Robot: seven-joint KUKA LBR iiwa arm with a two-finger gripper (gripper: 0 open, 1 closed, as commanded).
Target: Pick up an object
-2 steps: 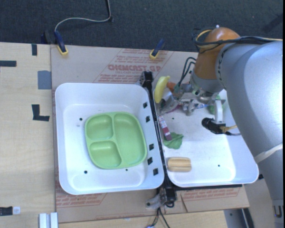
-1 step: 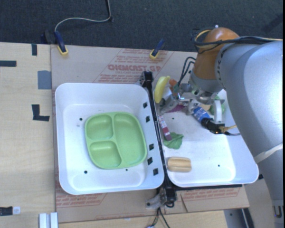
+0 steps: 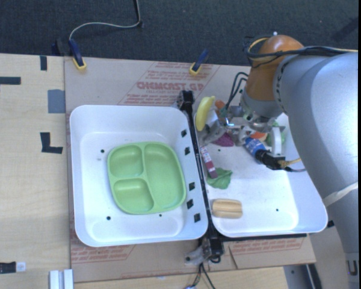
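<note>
claw low over the right bin's clutter

the grey arm [image 3: 325, 119] reaches in over the right bin [image 3: 271, 212], its claw [image 3: 228, 124] down at the bin's far left corner among small objects; whether it is wide or narrow i cannot tell. a yellow banana [image 3: 203, 112] lies just beside it, a purple item [image 3: 224, 140] below, a green piece [image 3: 219, 178] and a tan bread roll [image 3: 227, 208] nearer the front. the left bin [image 3: 90, 221] holds a green divided plate [image 3: 147, 177].

Right bin [image 3: 301, 218]: far end crowded by the arm [image 3: 325, 107], a banana [image 3: 203, 112] and small clutter, open floor between the bread roll [image 3: 227, 208] and the near-right corner; left bin [image 3: 84, 179] largely taken by a green divided plate [image 3: 147, 177].
</note>
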